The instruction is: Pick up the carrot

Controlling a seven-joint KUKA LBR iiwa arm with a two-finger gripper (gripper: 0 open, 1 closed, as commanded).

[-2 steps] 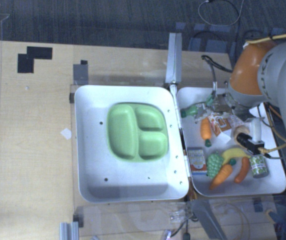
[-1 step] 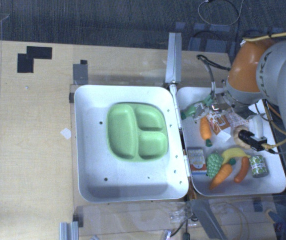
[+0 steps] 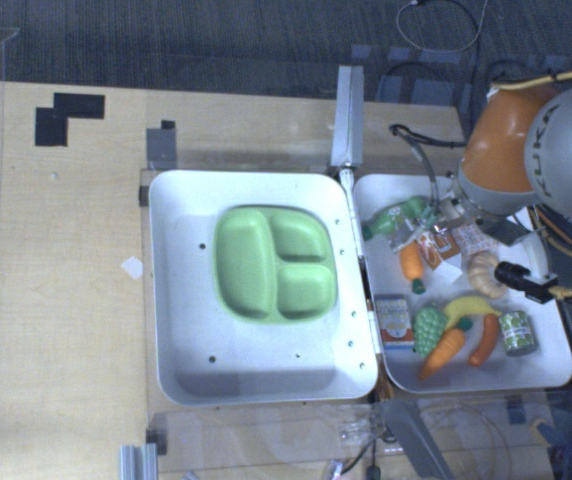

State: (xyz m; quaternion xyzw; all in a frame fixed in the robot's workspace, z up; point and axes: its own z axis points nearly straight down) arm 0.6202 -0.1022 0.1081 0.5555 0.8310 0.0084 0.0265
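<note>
STEP: approach, carrot not yet gripped | CARROT (image 3: 444,349): lying in right bin (image 3: 556,368), just beside green grapes (image 3: 427,330), near front wall | CLAW (image 3: 444,218): above bin's far part, state cannot be told | NEXT: claw to be lowered over carrot.

The left white bin (image 3: 166,298) has loads of open floor all around the green three-compartment plastic tray (image 3: 274,263) sitting mid-bin, so getting in there is easy. The right white bin (image 3: 556,368) is the cramped one: the orange carrot (image 3: 443,350) is wedged between a green bumpy bunch of grapes (image 3: 427,328) on its left and a red-orange sausage-shaped piece (image 3: 483,340) on its right, with a yellow banana (image 3: 469,309) just above. The grey arm with the orange band (image 3: 526,148) hangs over the bin's upper right. The bare strip along the front wall looks like the clearest way in.
</note>
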